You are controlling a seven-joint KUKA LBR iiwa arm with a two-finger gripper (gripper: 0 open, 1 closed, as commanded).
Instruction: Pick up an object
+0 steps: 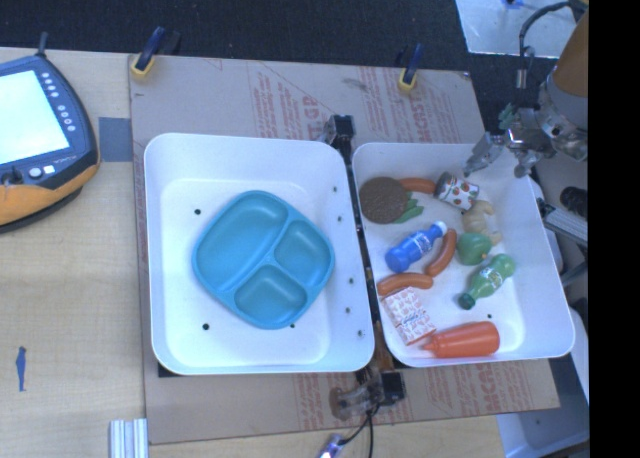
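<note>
Camera view sets the gripper (497, 149) over the far right corner of the right bin (548, 276), its fingers spread and holding nothing. The closest thing, a small red and white can (457, 189), lies just to the near left of them, its long axis running left to right. The arm reaches in from the right, wrist low over the bin's far rim.
</note>
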